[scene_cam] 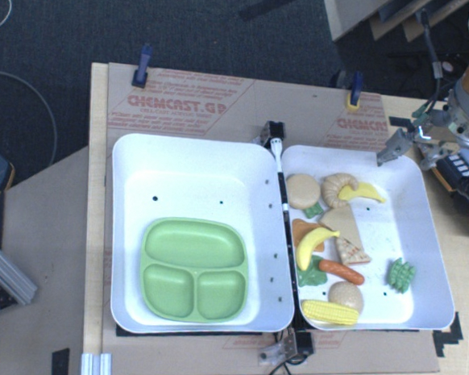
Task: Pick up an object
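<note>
The right bin point(424, 238) holds several toy foods. Among them are a round beige bun point(302, 190), a croissant point(337, 183), two bananas point(362, 193) point(313, 242), a red sausage point(343, 272), a corn cob point(330, 312) and a green broccoli piece point(401, 274). My gripper point(405, 154) hangs above the bin's far right corner, apart from all the food. Its fingers are open and spread, with nothing between them.
A green three-compartment plate point(194, 268) lies in the left bin point(138, 175). Both bins rest on a cardboard sheet point(225, 105) held by blue clamps point(141, 66) point(355, 91). The broccoli lies alone by the right wall, with bare bin floor around it.
</note>
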You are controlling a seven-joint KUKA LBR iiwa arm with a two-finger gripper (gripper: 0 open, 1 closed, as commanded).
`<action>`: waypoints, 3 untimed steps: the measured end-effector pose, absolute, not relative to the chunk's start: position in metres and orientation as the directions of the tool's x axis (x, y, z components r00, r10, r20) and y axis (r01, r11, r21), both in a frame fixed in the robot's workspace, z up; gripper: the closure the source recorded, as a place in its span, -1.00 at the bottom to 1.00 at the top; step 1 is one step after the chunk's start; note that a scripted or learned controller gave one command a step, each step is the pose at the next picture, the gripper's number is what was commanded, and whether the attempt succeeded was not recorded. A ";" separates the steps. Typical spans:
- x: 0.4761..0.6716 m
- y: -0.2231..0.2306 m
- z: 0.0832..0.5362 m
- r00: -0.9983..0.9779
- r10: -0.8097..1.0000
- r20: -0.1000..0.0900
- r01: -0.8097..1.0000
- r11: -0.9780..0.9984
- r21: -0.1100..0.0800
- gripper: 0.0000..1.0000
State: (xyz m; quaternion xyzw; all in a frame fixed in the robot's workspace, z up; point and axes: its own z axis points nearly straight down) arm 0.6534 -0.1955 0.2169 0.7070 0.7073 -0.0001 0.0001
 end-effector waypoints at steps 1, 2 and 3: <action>0.599 -0.156 0.081 0.003 1.000 0.005 1.000 -0.003 -0.002 -1.00; 0.664 -0.130 0.086 0.003 1.000 -0.008 1.000 -0.003 -0.022 -1.00; 0.606 -0.074 0.191 -0.004 1.000 0.003 1.000 0.004 0.003 -1.00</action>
